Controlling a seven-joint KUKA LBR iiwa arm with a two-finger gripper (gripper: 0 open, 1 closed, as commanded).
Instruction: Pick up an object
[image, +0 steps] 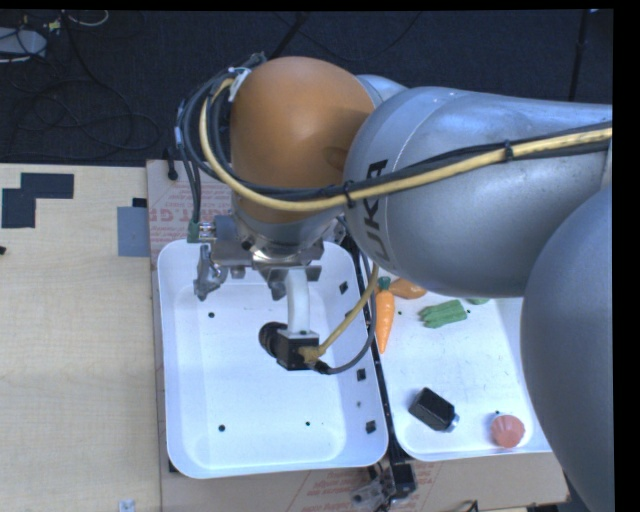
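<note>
We see the gripper (240, 290) hanging over the far end of the shallow white plastic left bin (250, 425), its two grey fingers (204, 284) spread well apart with nothing held, only bare bin floor showing in the gap. Above it the orange band and the thick grey arm reach in from the right and hide the far part of the shallow white right bin (470, 375).

Everything we could pick up lies in that right bin, well apart from the gripper. A small orange toy carrot (384, 320) lies along its left wall. Just to the right of it is a green lumpy pod-shaped piece (443, 314). Nearer the front edge we find a black rectangular block (433, 409), tilted, and beside it, in the front right corner, a pinkish-red round ball-like piece (508, 430)
</note>
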